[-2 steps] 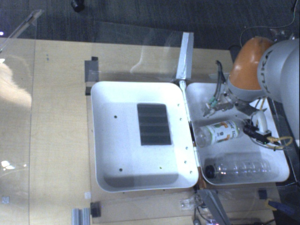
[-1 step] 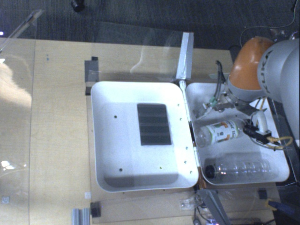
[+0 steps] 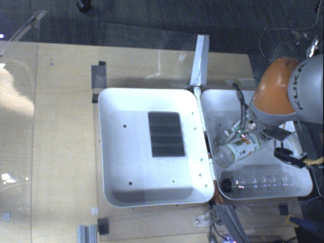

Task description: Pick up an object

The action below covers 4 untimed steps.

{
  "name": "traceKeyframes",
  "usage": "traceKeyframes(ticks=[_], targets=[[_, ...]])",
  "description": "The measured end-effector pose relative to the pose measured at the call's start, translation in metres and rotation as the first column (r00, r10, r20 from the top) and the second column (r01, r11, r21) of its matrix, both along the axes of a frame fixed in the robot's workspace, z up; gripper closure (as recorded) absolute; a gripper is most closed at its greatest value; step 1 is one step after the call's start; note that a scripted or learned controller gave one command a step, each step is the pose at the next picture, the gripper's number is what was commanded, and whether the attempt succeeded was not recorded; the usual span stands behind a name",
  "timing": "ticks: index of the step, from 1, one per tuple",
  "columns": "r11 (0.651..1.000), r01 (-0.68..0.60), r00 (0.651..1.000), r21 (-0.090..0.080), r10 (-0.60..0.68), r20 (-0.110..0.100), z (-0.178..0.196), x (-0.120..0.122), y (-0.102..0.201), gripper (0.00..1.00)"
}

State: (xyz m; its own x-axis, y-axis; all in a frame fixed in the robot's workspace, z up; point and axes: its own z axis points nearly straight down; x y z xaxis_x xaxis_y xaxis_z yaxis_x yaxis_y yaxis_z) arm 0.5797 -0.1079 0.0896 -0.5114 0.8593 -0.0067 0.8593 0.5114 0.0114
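Lying under fingers: small labelled bottle | right bin

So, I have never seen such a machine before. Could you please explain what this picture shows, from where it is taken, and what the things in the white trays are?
The picture comes from one fixed camera above a wooden bench, looking down at a slant. The grey shape with an orange band is a robot arm reaching in from the right. Its hand is low in the right bin, right by a small bottle with a label that lies on its side. The hand is too small and blurred to tell whether it grips the bottle. Nearer the front of that bin lies a clear plastic bottle with a dark cap. The left bin holds a dark ribbed rectangular block, lying flat.
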Motion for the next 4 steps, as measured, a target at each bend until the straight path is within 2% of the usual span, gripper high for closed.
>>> traceKeyframes(ticks=[1, 2, 3, 4], targets=[[1.000, 0.000, 1.000, 0.001, 0.000, 0.010, 0.013, 0.003, 0.001, 1.00], [0.965, 0.261, 0.965, 0.002, -0.261, -0.006, 0.097, 0.038, 0.057, 1.00], [0.958, 0.288, 0.958, 0.002, -0.288, -0.006, 0.096, 0.052, 0.040, 1.00], [0.958, 0.287, 0.958, 0.001, -0.287, -0.007, 0.096, 0.052, 0.040, 0.00]])
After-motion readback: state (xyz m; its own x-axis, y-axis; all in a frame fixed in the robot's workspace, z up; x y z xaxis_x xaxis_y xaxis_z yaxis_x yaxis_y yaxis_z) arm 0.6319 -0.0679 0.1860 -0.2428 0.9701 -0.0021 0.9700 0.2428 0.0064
